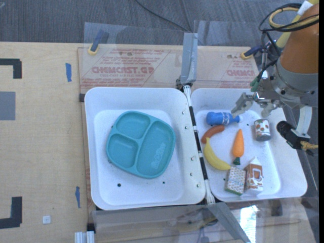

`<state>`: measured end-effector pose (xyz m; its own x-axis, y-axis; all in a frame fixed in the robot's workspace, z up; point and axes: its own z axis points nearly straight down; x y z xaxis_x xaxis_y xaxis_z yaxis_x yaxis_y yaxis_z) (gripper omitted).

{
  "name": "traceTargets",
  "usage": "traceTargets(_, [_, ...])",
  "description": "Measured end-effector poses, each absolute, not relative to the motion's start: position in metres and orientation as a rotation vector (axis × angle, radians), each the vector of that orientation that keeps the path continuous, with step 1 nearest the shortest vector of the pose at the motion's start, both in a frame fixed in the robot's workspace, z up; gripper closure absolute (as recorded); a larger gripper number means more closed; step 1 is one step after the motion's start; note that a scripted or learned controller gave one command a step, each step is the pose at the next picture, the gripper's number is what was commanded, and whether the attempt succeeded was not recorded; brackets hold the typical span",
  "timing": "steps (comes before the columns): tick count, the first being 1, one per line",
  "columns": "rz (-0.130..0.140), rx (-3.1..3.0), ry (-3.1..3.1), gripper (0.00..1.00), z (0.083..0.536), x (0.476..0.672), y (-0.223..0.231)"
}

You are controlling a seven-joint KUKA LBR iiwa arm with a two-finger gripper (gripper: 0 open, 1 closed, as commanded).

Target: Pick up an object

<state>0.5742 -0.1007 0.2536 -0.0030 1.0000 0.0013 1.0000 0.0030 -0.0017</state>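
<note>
The grey arm's jaws (254,104) hang over the upper part of the right white bin (298,184), spread open with nothing between them. Just beside them lies a blue plastic bottle (220,118), near an orange carrot (238,143) and a yellow banana (214,157). A teal divided plate (140,144) sits in the left white bin (96,135).

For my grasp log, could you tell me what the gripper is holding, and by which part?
Nothing is held: the gripper hangs open above the right bin, between the blue bottle and the small can.
</note>
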Motion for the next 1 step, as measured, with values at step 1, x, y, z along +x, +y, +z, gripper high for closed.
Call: traceTargets(1, [0.000,-2.147,-2.294,0.00,0.1402,0.5483,-0.1420])
